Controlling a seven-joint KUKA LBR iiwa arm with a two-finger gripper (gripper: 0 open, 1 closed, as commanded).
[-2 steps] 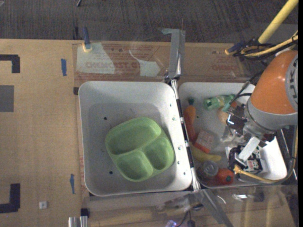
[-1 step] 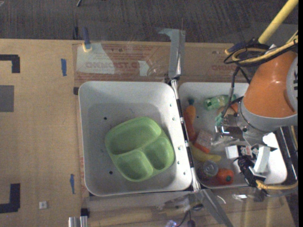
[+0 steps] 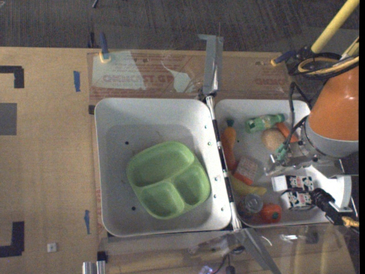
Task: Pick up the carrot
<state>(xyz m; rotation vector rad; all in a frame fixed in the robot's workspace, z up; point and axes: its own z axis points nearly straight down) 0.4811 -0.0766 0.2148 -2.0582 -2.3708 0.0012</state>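
The carrot (image 3: 228,144) is orange with a green top. It lies lengthwise along the left wall of the right bin (image 3: 223,108), green end toward the back. My gripper (image 3: 279,162) hangs over the middle of the right bin, to the right of the carrot and apart from it, below the orange band of the arm (image 3: 336,110). Nothing shows in its grasp.
The left bin (image 3: 108,130) holds a green divided plate (image 3: 168,179). Around the carrot in the right bin lie a green bottle (image 3: 264,121), a tan round item (image 3: 272,138), a pink packet (image 3: 247,167), a banana (image 3: 248,187), a tomato (image 3: 271,212) and small cartons (image 3: 297,190).
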